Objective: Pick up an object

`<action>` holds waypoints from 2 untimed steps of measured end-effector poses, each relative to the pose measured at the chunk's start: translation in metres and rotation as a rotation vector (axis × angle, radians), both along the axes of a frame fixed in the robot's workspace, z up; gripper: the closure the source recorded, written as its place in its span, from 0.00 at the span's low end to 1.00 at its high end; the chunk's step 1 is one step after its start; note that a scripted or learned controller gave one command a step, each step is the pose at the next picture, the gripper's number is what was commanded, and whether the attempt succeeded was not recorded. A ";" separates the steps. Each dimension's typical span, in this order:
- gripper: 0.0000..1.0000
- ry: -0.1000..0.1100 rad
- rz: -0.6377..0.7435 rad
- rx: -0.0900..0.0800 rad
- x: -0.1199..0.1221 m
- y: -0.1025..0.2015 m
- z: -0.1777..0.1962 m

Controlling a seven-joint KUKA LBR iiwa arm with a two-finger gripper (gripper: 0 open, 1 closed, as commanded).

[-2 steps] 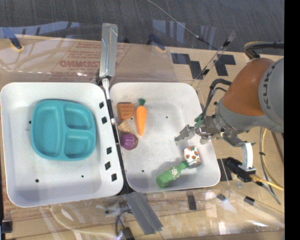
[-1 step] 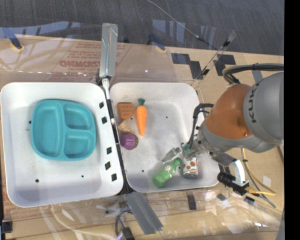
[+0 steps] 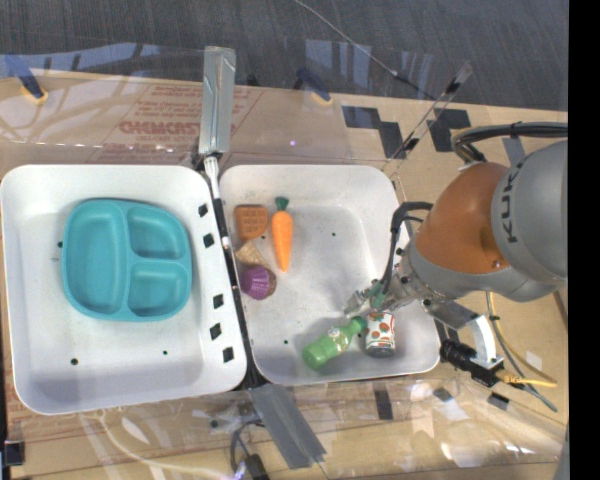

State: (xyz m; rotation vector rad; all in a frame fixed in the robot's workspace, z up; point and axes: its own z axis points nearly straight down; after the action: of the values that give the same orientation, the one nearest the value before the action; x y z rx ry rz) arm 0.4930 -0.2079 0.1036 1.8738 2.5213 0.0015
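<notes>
bins [image 3: 40, 268]: smooth white plastic
divided plate [image 3: 127, 259]: matt teal plastic
carrot [image 3: 281, 238]: glossy orange plastic
bottle [image 3: 332, 346]: shiny green plastic
table [image 3: 280, 118]: brown cardboard under clear film

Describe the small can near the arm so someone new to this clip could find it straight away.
Start at the right-hand white bin and go to its front edge, nearest the arm's hand. The small can stands there beside a green bottle lying on its side. Its red and white label sets it apart from that all-green bottle.
</notes>
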 end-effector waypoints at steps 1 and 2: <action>1.00 0.003 -0.226 0.003 0.101 0.091 -0.012; 1.00 -0.008 -0.261 0.003 0.167 0.166 0.094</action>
State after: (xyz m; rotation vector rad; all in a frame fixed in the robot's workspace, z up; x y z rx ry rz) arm 0.6596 -0.0418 0.1981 2.1831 2.2526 0.0129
